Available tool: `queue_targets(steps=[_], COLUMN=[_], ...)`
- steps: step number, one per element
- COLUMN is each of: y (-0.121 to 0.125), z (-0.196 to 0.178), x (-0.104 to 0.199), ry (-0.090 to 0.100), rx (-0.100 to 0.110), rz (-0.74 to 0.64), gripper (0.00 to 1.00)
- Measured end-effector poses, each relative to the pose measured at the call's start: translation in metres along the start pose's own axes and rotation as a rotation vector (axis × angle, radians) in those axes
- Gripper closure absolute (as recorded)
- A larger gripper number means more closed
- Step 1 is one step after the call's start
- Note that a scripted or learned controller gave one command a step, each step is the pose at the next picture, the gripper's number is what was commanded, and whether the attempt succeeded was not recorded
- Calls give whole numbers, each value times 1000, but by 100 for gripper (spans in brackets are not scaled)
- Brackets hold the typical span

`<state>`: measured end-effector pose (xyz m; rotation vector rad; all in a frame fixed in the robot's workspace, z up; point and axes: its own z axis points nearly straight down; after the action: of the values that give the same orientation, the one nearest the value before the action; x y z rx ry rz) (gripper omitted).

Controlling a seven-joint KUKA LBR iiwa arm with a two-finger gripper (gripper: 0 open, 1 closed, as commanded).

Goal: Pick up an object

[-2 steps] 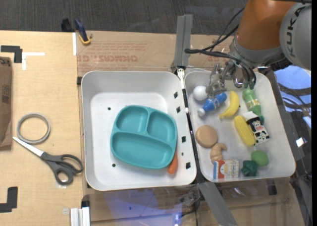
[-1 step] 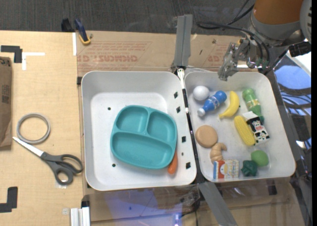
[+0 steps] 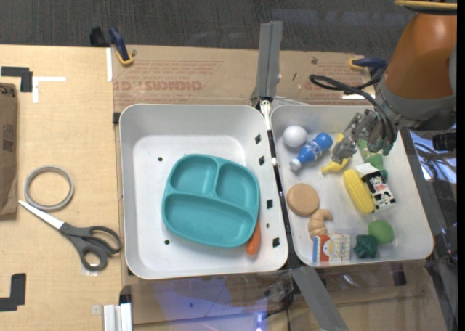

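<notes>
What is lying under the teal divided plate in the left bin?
An orange carrot sticks out from under the teal divided plate at its lower right edge; the rest is covered.

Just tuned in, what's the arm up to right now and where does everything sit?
The arm's gripper is down in the right bin, near its back, among the toy food: a blue bottle, a white ball, a corn cob, a cookie, a croissant and a small carton. I can't tell whether it has grasped anything. The left bin holds a teal divided plate with a carrot at its edge.
</notes>
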<state>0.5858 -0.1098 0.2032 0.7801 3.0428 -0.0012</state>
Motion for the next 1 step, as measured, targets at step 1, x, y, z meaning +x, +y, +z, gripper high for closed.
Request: queue_targets(steps=[1], y=[46], z=[-45], x=[32], ry=[-2], rx=[0], rz=[214], gripper=[100])
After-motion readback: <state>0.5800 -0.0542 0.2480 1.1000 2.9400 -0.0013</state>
